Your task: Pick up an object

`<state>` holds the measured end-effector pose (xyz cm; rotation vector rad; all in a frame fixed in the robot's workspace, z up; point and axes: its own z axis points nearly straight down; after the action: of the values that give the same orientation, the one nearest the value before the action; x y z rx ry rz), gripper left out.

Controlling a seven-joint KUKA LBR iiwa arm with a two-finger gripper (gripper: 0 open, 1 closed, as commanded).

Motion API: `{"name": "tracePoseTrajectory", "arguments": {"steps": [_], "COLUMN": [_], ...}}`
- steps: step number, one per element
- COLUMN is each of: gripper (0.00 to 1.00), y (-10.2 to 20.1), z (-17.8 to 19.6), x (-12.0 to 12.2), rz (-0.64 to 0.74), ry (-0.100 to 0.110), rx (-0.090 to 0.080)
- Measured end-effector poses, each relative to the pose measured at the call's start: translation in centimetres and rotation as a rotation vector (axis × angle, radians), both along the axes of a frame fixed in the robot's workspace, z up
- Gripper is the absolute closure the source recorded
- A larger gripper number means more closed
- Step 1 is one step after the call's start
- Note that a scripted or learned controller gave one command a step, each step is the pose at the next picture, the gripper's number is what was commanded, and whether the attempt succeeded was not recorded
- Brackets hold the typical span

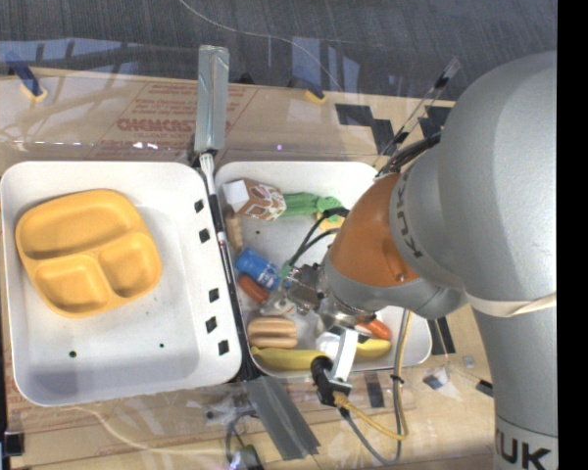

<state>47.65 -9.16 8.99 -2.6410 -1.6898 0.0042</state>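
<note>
Hovering low over the right bin [412, 179], the gripper [325, 333] sits at its near edge; you cannot tell its state. Note the banana [284, 360] just beneath and to its left, long axis along the near wall, hot dog [272, 332] alongside.

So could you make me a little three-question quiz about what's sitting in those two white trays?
1. True or false: the yellow divided plate lies in the left bin.
2. Which lies along the near edge of the right bin? A) banana B) green toy C) blue object
3. Fill in: the band above the arm's wrist is ____.

Key: 1 true; 2 A; 3 orange.
</note>
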Motion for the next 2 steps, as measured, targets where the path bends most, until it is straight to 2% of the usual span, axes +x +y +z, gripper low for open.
{"name": "tracePoseTrajectory", "arguments": {"steps": [1,2], "gripper": [0.0,0.0], "y": [-0.3,-0.4], "z": [2.5,0.9], "x": [6.9,12.7], "rz": [-0.369,-0.478], "ry": [0.003,0.005], "rx": [-0.004,-0.005]}}
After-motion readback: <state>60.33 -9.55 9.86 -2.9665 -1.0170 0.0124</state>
